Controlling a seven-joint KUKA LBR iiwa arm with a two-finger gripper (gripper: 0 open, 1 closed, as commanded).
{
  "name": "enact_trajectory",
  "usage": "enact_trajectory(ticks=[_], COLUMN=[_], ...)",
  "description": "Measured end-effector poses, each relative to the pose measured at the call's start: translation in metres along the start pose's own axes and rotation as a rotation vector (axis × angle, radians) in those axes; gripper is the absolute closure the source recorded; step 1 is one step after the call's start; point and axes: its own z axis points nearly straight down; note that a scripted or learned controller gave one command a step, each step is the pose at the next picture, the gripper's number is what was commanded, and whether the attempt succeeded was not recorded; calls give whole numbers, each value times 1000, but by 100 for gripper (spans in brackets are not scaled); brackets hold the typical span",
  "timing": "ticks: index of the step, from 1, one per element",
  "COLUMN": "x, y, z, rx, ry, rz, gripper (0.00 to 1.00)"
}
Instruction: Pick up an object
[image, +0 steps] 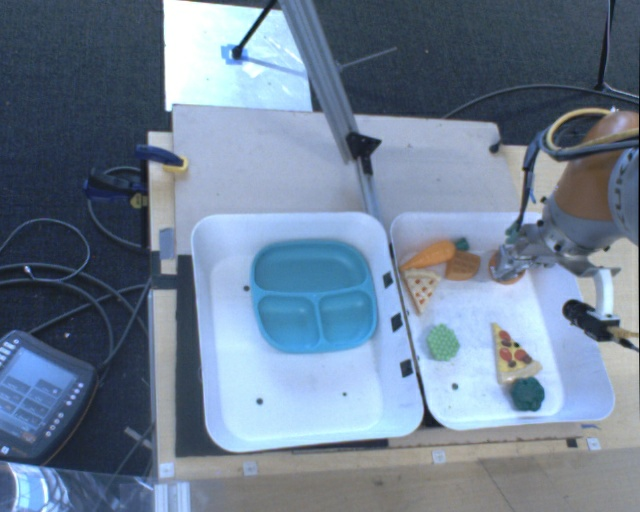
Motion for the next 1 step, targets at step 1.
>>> enact_trajectory(ticks=[1], x=[-5], y=[8], z=[-46], rx=[10], ry=[5], rz=[-4], gripper=[100])
